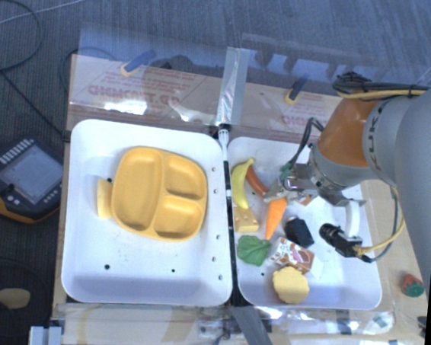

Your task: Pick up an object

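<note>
the grey metal arm [413, 147] enters from the upper right and bends down toward the left. the orange band [346, 136] sits just above the wrist. the two-finger gripper [297, 186] points down and left, low over the scene; finger state not discernible.

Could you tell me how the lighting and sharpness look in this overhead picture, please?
Camera view: even, soft light, with glare on the clear tape behind the bins and along the bench's front edge; the yellow tray casts a faint shadow in the left bin; the arm's orange band looks soft, and small items near the claw lack detail.
</note>
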Tool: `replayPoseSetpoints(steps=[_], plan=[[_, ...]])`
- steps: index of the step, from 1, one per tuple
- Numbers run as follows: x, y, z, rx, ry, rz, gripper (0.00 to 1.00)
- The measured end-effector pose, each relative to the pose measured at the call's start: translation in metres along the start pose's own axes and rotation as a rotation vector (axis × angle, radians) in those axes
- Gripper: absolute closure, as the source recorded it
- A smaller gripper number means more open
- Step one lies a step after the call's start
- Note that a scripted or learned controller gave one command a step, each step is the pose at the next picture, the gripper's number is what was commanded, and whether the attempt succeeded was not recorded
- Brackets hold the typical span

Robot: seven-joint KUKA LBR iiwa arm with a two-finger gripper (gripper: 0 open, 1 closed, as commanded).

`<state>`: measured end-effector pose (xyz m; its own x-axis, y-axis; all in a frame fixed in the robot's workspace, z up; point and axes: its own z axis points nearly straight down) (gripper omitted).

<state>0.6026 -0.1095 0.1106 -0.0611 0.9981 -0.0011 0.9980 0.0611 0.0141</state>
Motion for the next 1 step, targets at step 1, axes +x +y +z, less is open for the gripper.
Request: replayPoseSetpoints(steps=[1], plan=[[0.0494, 0.0093, -0.0877, 0.016, -0.001, 0.085, 1.00]])
